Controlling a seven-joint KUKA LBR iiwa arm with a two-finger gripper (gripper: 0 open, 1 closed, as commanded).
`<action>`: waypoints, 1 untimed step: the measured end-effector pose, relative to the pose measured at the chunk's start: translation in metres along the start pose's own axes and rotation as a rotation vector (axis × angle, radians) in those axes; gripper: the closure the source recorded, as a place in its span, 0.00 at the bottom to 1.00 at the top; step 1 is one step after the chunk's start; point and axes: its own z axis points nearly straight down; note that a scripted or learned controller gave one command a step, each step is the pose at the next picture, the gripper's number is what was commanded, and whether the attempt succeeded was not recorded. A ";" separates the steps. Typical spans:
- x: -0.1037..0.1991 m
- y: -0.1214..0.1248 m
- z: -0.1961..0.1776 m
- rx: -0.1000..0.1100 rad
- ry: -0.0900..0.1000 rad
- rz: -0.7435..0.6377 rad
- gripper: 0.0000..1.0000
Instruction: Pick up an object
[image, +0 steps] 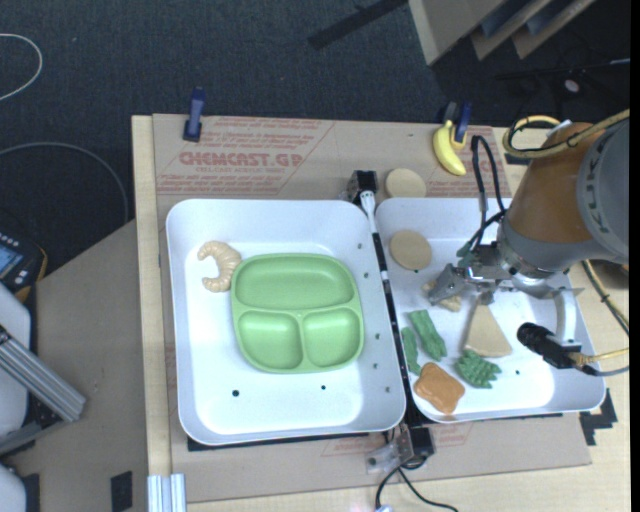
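The tool (462, 283) hangs low in the right bin (575, 395); I cannot tell its state. A tan wedge (487, 335) lies just beside it at 5 o'clock, a round cookie (409, 249) at 10 o'clock, green beans (428, 333) at 7 o'clock. The left bin (200, 400) holds a green tray (297, 310) and croissant (219, 265).

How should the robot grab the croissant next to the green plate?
Probably from straight above, pinching the thick middle of the croissant. It lies flat in the left bin, curled like a C, so its middle is the widest, steadiest part. The green plate sits close on one side, so fingers should close across the curve.
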 end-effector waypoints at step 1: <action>-0.001 0.006 -0.020 -0.021 -0.005 0.000 1.00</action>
